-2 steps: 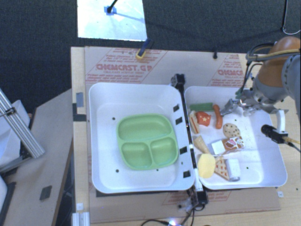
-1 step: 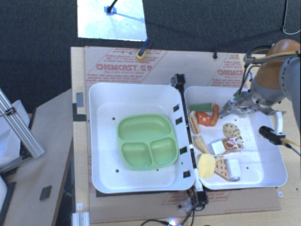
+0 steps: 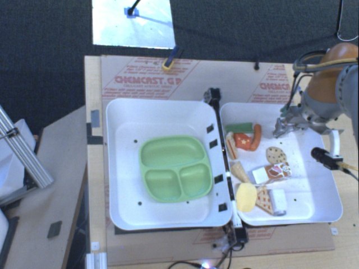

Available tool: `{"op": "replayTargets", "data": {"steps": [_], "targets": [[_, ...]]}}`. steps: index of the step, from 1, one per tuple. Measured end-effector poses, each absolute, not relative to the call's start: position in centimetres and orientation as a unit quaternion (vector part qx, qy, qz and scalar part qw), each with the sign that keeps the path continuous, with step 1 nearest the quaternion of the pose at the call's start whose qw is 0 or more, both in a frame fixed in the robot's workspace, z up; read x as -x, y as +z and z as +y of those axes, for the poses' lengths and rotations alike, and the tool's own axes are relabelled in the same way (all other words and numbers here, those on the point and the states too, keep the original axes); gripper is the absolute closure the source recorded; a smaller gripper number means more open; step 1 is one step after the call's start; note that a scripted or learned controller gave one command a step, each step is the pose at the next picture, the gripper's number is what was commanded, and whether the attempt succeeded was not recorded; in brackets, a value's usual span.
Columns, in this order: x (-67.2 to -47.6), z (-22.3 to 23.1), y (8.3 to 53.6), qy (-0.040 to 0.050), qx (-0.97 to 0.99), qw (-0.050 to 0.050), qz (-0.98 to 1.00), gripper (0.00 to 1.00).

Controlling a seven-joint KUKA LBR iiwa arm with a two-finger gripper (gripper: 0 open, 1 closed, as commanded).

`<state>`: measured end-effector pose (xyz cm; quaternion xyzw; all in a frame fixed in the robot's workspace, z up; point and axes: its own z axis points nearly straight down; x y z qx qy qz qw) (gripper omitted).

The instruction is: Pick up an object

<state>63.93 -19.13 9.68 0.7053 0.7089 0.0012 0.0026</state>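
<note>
You see the claw (image 3: pixel 285 126) low over the right bin (image 3: pixel 322 206), far side | its spread: you cannot tell, nothing visibly held | toy food just left and nearer you: red sausage (image 3: pixel 257 136), green piece (image 3: pixel 242 126), cookie (image 3: pixel 275 154), yellow round (image 3: pixel 245 196) | green tray (image 3: pixel 174 168) well left.

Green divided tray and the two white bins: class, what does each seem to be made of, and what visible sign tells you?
Green divided tray: probably moulded plastic, matte pale green, with smooth rounded compartment edges and even colour.
White bins: likely thin formed plastic, slightly glossy, with rounded corners and soft sheen on the walls.
</note>
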Motion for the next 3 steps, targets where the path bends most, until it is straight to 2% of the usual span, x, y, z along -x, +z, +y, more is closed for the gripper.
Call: {"op": "replayTargets", "data": {"steps": [2, 3], "targets": [[-62.9, -19.3, 19.2, 0.0011, -0.706, 0.002, 0.709, 1.00], [-63.0, -19.3, 22.7, 0.0015, -0.706, 0.002, 0.709, 1.00]]}}
